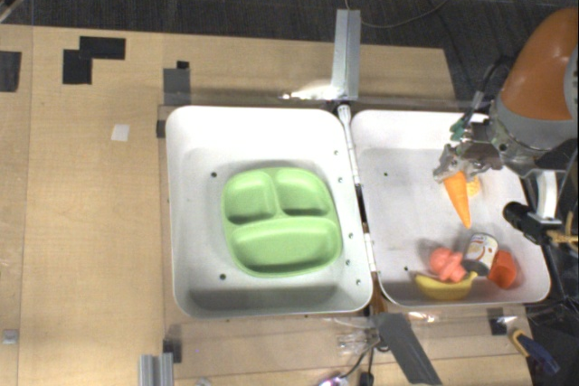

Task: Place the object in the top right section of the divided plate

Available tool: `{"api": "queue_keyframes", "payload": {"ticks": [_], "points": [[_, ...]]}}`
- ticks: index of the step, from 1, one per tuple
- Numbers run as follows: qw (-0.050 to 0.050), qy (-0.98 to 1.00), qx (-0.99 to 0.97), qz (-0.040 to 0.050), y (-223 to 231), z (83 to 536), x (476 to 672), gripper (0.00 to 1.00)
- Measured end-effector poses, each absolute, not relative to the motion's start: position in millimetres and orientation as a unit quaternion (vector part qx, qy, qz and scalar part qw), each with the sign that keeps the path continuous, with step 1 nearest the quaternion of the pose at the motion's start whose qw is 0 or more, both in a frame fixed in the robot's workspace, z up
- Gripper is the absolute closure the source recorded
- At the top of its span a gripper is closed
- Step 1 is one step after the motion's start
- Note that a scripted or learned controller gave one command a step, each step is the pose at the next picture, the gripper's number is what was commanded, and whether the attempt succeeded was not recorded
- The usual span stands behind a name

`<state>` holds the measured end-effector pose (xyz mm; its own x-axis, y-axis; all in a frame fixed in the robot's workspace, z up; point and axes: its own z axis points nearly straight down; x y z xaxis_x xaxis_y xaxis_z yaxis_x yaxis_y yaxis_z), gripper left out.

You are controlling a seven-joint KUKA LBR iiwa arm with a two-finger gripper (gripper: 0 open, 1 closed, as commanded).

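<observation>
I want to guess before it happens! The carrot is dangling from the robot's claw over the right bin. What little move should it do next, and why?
Probably carry the carrot leftward over the wall between the bins, toward the green divided plate. The gripper appears to pinch the carrot's top, with its tip hanging down above the right bin. The plate sits in the left bin, and its top right section looks bare.

No text, label, brand, number or sign can be read. A small can [480, 250] in the right bin [398, 221] carries a white and dark label, but its print is too small and blurred to be made out. Black patches [90, 57] on the desk [81, 221] bear no lettering.
</observation>
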<state>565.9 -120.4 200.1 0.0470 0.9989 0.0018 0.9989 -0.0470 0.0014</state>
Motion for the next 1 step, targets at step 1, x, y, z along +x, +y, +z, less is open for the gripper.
{"api": "queue_keyframes", "payload": {"ticks": [1], "points": [[0.0, -0.823, -0.567, -0.0005, -43.4, 182.0, 584.0, 1.0]]}}
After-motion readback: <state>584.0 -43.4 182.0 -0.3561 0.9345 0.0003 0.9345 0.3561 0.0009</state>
